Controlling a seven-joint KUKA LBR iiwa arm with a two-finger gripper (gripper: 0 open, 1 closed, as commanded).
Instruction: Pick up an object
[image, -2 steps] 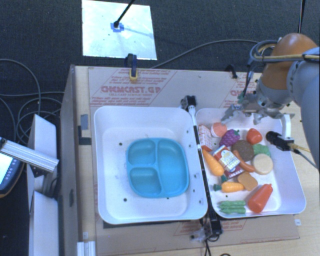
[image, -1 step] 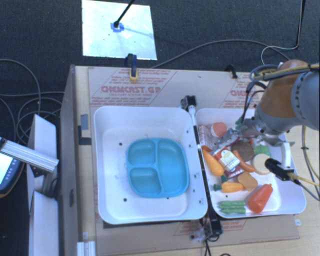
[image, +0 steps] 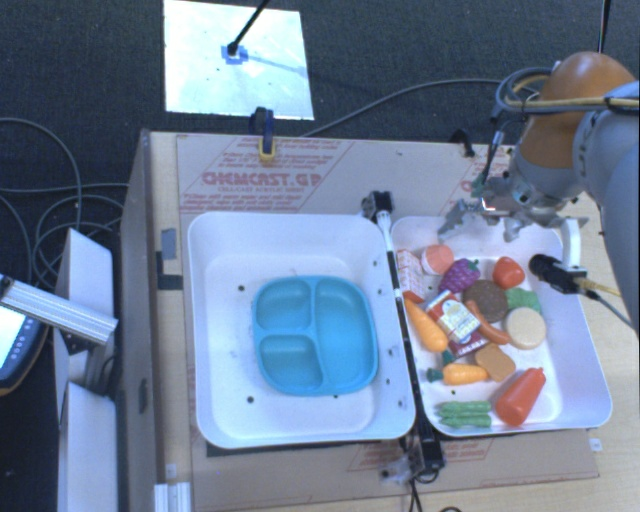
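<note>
My gripper (image: 487, 222) hangs over the far rim of the right bin (image: 590, 385), with its fingers spread open and nothing between them. Several toy foods lie piled in that bin just in front of it. Nearest are a pink round piece (image: 437, 259), purple grapes (image: 460, 275) and a red tomato (image: 508, 271). Further forward lie a brown disc (image: 488, 300), a beige disc (image: 525, 327), a printed packet (image: 460, 322), two carrots (image: 425, 325) (image: 465, 374), a red bottle-shaped piece (image: 520, 395) and green beans (image: 465, 412).
The left bin (image: 225, 250) holds a blue divided plate (image: 315, 335). A black divider rail (image: 395, 290) runs between the bins. A black fitting (image: 550, 270) sticks out at the right bin's far right. The grey arm (image: 600, 130) comes in from the upper right.
</note>
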